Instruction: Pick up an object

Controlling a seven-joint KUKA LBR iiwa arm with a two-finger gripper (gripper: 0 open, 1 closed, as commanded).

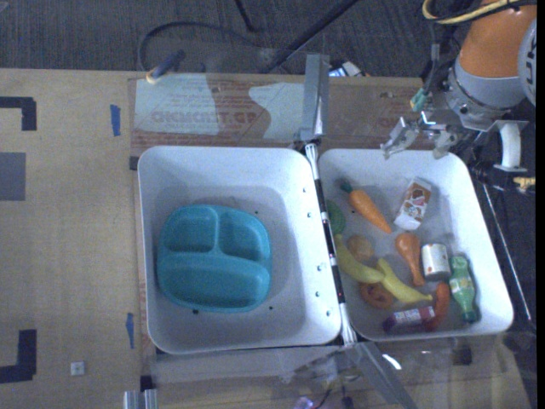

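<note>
toy foods, among them an orange plastic carrot (pixel 370 210) and a small white carton (pixel 414 204), lie in the right white bin (pixel 490 228). at upper right, the metal gripper (pixel 419 136) hovers above that bin's top rim, fingers spread, holding nothing. a teal divided plate (pixel 214 257) sits in the left white bin (pixel 170 169).

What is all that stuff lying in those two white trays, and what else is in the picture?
divided plate: 1, teal, in the left bin
carrot: 1, orange, right bin, upper left
small carton: 1, white and red, right bin, upper middle
bananas: 2, yellow, right bin, lower left
small can: 1, silver, right bin, right side
bottle: 1, green, right bin, right edge
tape marks: 2, blue, on the wooden bench
gripper: 1, grey, over the right bin's far rim
arm: 1, grey with orange band, upper right
</note>
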